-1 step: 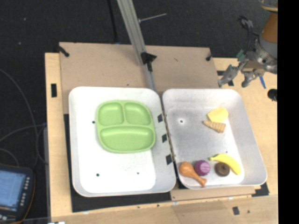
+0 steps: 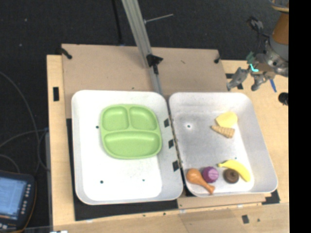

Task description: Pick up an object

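Above the far right corner of the surface, the end effector hangs in the camera view with its two fingers spread apart and nothing between them, poised just outside the back rim of the right bin. Nearest below the end effector, toward the camera, a yellow cheese wedge lies against a tan waffle cone piece; the two touch. Farther from the end effector, along that bin's near edge, four pieces sit in a loose row: a banana, a dark brown doughnut right beside it, a purple round piece (what kind of toy food it is cannot be told), and an orange drumstick-shaped piece touching the purple one. All of these are apart from the end effector, none lifted. Well off to the camera's left of the end effector, the left bin holds a green divided plate with three compartments, lying flat in the bin's far half. A grey metal pole slants up from the gap between the bins at their far edge, off to that same side of the end effector.
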Motion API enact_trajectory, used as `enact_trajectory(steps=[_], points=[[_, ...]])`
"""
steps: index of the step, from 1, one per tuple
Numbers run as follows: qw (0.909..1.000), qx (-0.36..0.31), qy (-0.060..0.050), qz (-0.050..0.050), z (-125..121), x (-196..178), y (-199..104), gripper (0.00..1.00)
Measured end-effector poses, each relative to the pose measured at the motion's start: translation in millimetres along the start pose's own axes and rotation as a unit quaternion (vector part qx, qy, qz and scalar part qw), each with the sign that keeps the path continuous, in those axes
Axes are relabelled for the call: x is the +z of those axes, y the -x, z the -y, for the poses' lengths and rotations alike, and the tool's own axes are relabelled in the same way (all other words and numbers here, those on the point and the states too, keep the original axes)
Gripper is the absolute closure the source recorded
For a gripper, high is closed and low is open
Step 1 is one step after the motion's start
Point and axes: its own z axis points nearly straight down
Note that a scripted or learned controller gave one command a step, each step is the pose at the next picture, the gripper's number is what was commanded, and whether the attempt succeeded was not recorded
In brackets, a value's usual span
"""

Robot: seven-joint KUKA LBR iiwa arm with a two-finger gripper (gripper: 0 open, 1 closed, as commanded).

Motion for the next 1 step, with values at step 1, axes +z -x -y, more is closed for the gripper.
enact_trajectory(steps=[1], points=[[1.0,0.0,-0.002,-0.001,-2.4,62.4,-2.3,0.0]])
